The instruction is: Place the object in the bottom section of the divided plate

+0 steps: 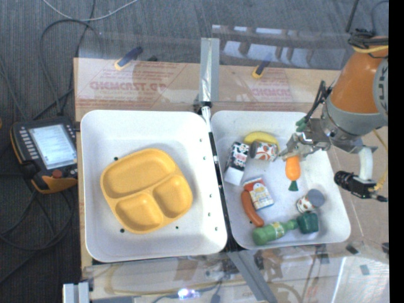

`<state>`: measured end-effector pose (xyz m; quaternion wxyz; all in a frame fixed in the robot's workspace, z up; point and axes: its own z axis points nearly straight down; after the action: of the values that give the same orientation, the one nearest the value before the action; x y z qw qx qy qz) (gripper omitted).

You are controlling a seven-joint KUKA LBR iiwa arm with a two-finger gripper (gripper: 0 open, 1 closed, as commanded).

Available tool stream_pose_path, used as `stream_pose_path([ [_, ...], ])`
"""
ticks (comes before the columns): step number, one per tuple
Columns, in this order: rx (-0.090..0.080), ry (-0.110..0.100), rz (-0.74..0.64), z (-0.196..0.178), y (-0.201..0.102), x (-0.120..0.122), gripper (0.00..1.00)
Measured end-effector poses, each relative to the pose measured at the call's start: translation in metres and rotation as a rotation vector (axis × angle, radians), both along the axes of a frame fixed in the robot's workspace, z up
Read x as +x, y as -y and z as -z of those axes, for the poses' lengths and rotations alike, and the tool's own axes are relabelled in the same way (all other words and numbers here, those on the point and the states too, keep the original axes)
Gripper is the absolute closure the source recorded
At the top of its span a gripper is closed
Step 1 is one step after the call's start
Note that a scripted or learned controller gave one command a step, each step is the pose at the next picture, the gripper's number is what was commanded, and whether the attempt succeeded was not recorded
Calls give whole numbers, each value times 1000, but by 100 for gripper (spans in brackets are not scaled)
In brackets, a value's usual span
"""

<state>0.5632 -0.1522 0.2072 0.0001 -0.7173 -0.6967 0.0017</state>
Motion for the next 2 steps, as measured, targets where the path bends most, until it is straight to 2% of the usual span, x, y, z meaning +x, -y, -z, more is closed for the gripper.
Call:
stream_pose_path([
  [1,0,0,0,0,0,0,0],
  [2,0,0,0,0,0,0,0],
])
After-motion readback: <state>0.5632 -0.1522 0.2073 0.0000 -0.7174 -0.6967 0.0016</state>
